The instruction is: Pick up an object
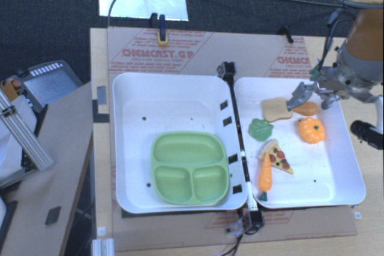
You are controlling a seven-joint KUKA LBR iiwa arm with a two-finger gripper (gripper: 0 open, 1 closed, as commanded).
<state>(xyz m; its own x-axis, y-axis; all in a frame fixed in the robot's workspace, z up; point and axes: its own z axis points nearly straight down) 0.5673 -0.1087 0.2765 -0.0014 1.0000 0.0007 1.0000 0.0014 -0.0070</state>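
Note:
The right bin holds toy foods. A tan bread slice lies at its back, with an orange bun-like piece just to its right. An orange pumpkin sits in front of that piece. A green leafy piece lies near the divider, and a pizza slice and an orange carrot lie toward the front. My gripper hangs over the back of the right bin, above the bun-like piece and the bread's right edge, fingers spread apart with nothing between them.
The left bin holds a green three-compartment plate at its front. A black divider rail runs between the bins. A yellow clamp stands on the board behind the left bin. Grey equipment sits off the bench at left.

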